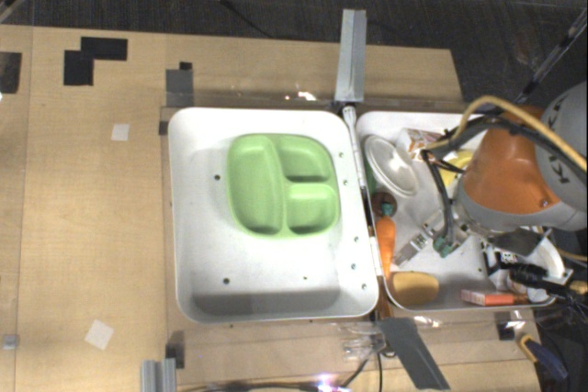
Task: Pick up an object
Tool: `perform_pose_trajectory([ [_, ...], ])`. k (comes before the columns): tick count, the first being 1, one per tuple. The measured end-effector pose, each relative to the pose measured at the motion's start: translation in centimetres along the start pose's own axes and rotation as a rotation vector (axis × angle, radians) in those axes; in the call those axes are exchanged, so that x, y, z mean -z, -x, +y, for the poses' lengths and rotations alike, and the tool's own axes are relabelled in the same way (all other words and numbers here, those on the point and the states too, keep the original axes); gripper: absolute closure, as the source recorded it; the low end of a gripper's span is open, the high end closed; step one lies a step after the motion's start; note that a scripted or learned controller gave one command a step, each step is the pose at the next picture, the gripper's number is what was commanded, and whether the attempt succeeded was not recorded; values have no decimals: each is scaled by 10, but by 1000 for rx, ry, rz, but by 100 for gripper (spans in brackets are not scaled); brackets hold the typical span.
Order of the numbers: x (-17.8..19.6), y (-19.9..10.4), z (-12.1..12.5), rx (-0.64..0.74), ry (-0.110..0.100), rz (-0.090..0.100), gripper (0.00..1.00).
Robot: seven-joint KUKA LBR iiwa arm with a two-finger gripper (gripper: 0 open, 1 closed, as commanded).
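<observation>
The right bin (404, 312) carries the things to pick: an orange carrot (386, 245) lies along its left wall, a tan bread-like piece (415, 286) sits in the near left corner, and a shiny metal bowl (393, 166) rests toward the far left corner. A red and white marker-like item (491, 296) lies by the near edge. The gripper (430, 241) hangs low over the middle of this bin, just right of the carrot; if its jaws are wide or narrow I cannot tell, and no object is seen between them. The left bin (197, 289) carries a green divided tray (280, 184) near its centre.
</observation>
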State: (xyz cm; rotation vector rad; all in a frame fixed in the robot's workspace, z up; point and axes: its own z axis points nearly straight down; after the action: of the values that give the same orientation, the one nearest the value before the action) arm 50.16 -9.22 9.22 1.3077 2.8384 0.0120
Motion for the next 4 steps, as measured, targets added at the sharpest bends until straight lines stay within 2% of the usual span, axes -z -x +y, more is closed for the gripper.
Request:
perform_pose_trajectory([
  [1,-5,126,73,-48,-25,26,0],
  [2,10,132,75,-39,-14,0,100],
  [3,2,125,69,-41,-37,31,0],
  [4,-4,70,67,-67,-6,1,0],
])
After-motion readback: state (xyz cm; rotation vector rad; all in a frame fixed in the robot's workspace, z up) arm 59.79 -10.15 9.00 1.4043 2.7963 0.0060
